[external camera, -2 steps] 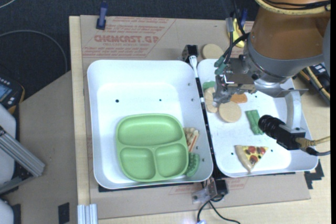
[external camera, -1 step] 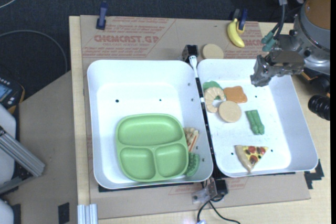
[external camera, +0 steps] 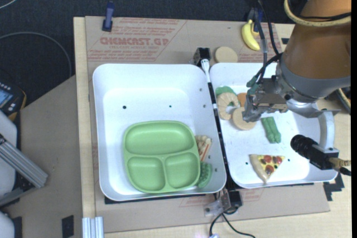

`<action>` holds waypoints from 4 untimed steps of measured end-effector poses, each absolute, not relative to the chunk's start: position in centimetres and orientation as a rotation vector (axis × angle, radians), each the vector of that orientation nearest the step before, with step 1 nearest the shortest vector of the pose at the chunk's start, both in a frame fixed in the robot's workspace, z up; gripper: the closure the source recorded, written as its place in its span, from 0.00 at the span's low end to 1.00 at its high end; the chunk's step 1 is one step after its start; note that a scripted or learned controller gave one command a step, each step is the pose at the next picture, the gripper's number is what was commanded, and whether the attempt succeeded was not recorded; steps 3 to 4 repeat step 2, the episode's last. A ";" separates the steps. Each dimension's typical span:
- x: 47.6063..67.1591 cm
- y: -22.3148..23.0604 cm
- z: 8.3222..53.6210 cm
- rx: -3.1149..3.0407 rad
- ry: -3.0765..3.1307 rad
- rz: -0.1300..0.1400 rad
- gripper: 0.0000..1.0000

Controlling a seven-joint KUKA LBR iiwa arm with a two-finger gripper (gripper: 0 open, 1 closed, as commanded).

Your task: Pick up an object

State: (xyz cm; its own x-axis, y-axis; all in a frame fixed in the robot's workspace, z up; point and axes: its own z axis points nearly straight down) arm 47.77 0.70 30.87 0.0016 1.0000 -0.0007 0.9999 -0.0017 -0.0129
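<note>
Gripper [external camera: 249,114] is down low in the right bin [external camera: 312,175], at centre right of the frame, directly over a cluster of toy food along that bin's left wall. Cannot tell its state from this angle.

Cluster: tan disc [external camera: 243,121] just under the tool, ring-shaped piece [external camera: 226,104] to its left, green leaf [external camera: 225,91] above that. Green pod [external camera: 271,129] lies just right of the tool; pizza slice [external camera: 267,165] sits apart, lower in the bin.

Left bin [external camera: 106,120] holds a green tray [external camera: 162,156] with 3 compartments (small items wedged at its right edge).

Status: nothing visibly lifted. Judged at the reach or grasp stage, the disc the likely target. Closing, lifting and confirming a hold remain.
</note>
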 end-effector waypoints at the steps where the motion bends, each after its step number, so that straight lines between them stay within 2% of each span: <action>1: 47.8 7.5 26.7 -2.209 -2.224 0.006 1.00; 2: 48.1 5.0 41.9 -2.230 -2.229 -0.024 1.00; 4: 48.1 5.0 41.9 -2.230 -2.229 -0.024 1.00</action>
